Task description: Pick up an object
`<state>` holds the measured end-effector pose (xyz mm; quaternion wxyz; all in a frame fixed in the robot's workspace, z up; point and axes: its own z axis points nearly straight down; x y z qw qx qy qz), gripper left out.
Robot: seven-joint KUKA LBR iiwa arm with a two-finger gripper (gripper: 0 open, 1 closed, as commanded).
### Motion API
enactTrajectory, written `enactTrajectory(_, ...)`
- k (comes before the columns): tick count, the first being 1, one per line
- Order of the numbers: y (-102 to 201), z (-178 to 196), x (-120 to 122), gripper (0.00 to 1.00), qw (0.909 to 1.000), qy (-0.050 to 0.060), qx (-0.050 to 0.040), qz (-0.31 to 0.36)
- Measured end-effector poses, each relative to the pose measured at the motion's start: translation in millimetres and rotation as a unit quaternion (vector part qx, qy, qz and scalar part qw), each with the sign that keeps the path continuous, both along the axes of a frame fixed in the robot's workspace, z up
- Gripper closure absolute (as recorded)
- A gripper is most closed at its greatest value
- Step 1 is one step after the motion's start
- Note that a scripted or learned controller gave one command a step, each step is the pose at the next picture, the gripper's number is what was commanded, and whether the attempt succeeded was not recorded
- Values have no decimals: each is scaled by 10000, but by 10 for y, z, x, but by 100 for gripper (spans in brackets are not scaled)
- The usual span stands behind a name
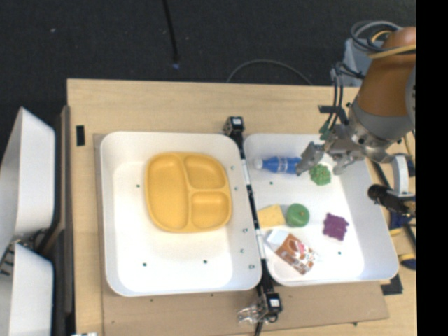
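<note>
A green lump [321, 175] lay in the far part of the right bin [364, 257], and the claw [325, 161] hung right over it, its fingers spread to either side; whether they touched the lump I could not tell. Nothing sat between them that I could see lifted. Just left of the claw a blue bottle [277, 164] lay on its side, its near end close by one finger.

Nearer to me in the same bin were a yellow block [271, 215], a green round piece [298, 215] beside it, a purple piece [336, 226] to the right, and a packet [296, 252] printed in red and white nearest the front edge.

The left bin [126, 257] bore a yellow tray [187, 191] with three compartments. Both bins sat side by side on a pale wooden bench [140, 103], with dark floor [105, 26] beyond it. The arm [385, 82], orange above the wrist, came in from the right.
</note>
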<state>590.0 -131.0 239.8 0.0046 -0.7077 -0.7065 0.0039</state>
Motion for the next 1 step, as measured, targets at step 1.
enactTrajectory(1, 2, 76, 24, 0, 10000, -64, -8, 17)
